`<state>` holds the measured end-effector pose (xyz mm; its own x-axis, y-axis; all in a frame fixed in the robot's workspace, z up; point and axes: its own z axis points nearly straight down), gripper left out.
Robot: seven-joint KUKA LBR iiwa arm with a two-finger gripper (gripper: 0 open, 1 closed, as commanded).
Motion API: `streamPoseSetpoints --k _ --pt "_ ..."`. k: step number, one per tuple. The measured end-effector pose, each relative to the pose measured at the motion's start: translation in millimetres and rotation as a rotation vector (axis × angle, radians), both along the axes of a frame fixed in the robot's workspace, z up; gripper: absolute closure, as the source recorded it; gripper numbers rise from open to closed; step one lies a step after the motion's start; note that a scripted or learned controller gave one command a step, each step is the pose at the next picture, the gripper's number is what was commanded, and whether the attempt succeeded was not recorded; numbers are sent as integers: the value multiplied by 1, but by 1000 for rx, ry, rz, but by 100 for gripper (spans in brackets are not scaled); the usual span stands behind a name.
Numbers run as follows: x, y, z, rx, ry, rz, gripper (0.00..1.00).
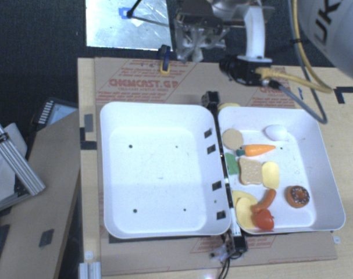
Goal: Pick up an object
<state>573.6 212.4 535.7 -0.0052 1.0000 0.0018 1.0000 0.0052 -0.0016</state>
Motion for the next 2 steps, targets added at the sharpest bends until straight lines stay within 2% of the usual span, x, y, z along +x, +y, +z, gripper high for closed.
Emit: streamPoseSetpoints --k 1,2 --pt "-91 23 0 1 -1 6 100" --pt "-50 -33 -30 -4 -1 -10 100"
